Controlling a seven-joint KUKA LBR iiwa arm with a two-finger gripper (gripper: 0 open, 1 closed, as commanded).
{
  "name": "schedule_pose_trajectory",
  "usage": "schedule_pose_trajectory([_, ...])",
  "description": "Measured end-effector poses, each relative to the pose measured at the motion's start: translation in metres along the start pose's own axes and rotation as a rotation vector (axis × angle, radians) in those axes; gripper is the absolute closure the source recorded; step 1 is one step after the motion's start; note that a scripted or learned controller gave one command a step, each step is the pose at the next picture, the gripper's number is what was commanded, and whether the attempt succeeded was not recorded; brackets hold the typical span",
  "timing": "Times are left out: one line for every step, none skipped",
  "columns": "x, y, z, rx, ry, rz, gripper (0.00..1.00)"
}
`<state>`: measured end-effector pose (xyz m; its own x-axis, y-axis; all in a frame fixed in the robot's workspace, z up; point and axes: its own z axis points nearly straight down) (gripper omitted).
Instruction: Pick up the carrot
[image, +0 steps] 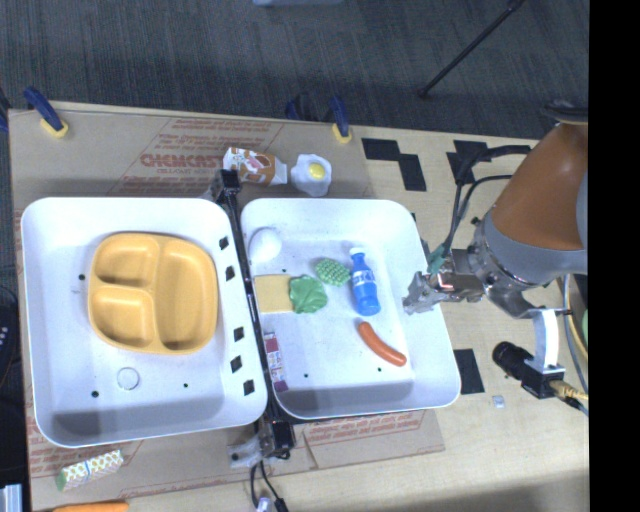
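White bins sat side by side: the left bin held a yellow divided plate, the right bin several small items. At the right bin's right rim hovered the gripper; whether its jaws were spread could not be told. The carrot lay lower right, below a blue bottle

Even, flat overhead light across the bench, bright on the two shallow white plastic bins, whose floors wash out towards pure white. Soft, short shadows gather along the lower inner walls, grey and diffuse. A small sheen sits on the yellow divided plastic tray. The picture is low in resolution and grainy; the print on the brown cardboard sheet is smeared. The dark carpet at top stays dim and noisy.
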<state>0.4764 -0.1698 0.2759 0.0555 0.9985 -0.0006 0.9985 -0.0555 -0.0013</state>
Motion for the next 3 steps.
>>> schedule_pose_trajectory([0.05, -0.003, 0.053, 0.003, 0.002, 0.131, 1.0])
schedule_pose_trajectory([-0.028, 0.016, 0.003, 0.001, 0.001, -0.026, 1.0])
schedule_pose_trajectory([0.034, -0.002, 0.054, 0.003, 0.002, 0.184, 1.0])
